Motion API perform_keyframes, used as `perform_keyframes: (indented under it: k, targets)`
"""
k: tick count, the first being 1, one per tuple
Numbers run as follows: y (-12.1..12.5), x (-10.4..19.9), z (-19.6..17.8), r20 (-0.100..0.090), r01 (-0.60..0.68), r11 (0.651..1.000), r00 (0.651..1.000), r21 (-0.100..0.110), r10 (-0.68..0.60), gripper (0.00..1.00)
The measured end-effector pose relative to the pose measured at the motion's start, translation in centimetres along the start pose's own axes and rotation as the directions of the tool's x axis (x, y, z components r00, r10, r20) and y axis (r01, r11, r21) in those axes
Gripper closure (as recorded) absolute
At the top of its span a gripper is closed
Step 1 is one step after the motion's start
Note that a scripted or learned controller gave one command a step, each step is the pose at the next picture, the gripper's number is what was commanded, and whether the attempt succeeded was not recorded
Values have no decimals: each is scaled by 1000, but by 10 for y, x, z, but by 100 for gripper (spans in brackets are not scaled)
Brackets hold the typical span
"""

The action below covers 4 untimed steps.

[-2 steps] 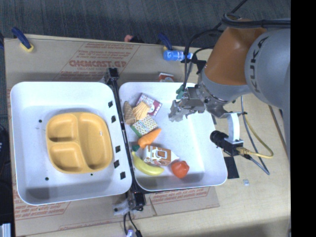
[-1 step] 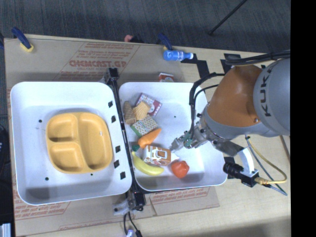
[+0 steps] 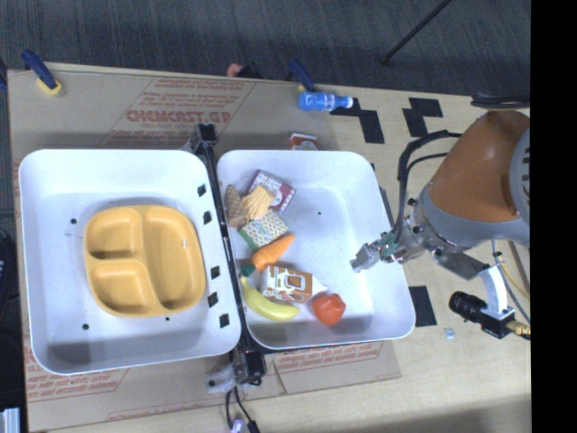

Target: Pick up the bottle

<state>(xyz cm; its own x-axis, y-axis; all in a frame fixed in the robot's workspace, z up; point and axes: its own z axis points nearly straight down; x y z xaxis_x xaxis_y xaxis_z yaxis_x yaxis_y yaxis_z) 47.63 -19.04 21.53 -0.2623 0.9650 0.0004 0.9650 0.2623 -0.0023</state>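
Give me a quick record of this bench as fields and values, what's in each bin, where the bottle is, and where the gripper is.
left bin: holds a yellow divided plate
right bin: toys bunched along its left side, among them a carrot, a banana, a tomato, a small carton
bottle: blue, lying on the bench beyond the right bin, outside both bins
gripper: over the right bin's right side, apart from the toys, far from the bottle
task status: bottle not yet picked up

Even overhead light, slightly soft focus
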Motion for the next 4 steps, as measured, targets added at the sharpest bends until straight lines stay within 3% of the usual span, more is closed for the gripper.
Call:
perform_keyframes:
  k: [1,2,3,4]
  targets:
    - [-5,-20,-9,1,-167,986,986,0,167,100]
    - [1,4,7,-2,-3,1000,1000,0,3,100]
    - [-5,-20,-36,0,-79,997,997,0,79,100]
    - [-5,-20,-35,1,-297,955,955,-1,297,100]
